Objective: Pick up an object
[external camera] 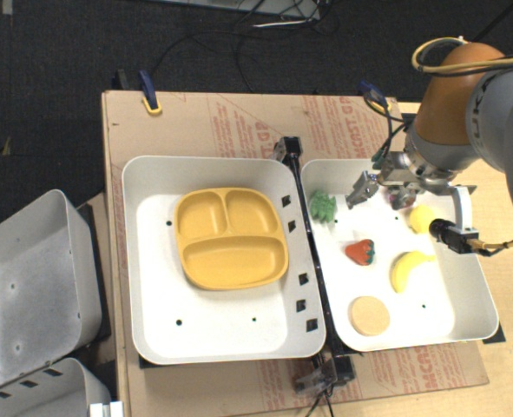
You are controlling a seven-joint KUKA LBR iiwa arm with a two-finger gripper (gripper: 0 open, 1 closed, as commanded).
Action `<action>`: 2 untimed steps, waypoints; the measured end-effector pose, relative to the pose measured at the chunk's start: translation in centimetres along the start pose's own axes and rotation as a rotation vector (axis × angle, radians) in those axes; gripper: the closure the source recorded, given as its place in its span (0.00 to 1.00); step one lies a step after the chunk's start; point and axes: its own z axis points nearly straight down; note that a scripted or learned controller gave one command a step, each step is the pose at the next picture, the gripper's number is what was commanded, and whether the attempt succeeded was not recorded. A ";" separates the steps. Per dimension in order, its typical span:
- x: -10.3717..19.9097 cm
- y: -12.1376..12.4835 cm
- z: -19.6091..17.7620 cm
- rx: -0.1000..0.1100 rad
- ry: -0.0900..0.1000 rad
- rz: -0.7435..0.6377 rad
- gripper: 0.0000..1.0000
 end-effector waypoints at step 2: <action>0.5 -0.7 6.1 -0.003 0.000 0.001 0.00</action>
